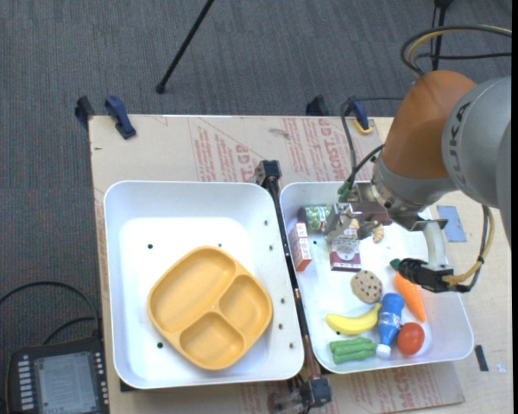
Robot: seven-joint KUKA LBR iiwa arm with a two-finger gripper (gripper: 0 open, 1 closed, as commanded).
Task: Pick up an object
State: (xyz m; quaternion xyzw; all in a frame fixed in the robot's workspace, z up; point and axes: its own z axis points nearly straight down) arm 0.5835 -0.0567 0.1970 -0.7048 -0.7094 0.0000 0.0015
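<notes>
You can't make out the gripper (352,218) clearly against the clutter in the shallow white right bin (459,317), so its grasp is impossible to judge. A small dark-red carton (344,254) lies directly under it, with a round speckled cookie (365,286) just beyond the carton.

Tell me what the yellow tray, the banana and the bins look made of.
Tray: likely moulded plastic, matte, one even yellow, with rounded compartments.
Banana: probably a plastic toy, smooth, with a slight sheen.
Bins: seemingly thin white plastic, smooth, with rounded corners and soft reflections on the walls.
</notes>
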